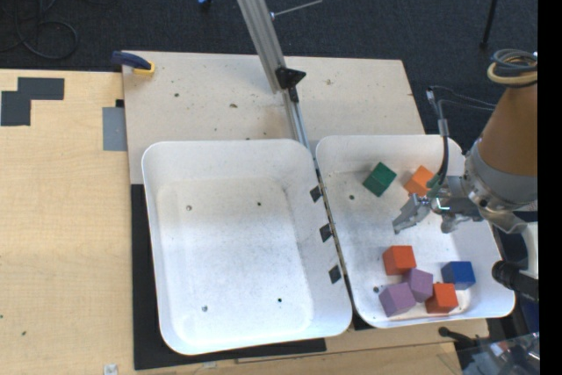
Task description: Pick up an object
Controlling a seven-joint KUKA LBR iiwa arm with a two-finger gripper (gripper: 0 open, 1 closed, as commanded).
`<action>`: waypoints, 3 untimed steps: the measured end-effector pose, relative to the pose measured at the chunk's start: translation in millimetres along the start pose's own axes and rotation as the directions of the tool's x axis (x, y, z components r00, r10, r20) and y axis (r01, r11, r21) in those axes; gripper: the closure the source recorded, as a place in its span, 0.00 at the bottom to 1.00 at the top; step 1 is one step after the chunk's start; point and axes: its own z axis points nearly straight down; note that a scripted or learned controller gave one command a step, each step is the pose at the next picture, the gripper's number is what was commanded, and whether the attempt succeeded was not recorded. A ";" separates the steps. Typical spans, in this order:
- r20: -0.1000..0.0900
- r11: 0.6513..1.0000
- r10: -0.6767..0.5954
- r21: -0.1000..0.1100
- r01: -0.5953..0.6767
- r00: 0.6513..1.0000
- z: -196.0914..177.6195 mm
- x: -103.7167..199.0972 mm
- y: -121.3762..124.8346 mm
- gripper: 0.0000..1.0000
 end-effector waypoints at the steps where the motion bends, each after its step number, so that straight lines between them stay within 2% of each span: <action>1: 0.001 1.000 0.005 -0.004 -0.005 1.000 -1.5 -1.6 0.1 0.00; 3: 0.000 1.000 0.001 0.001 -0.001 1.000 94.3 -4.1 -5.3 0.00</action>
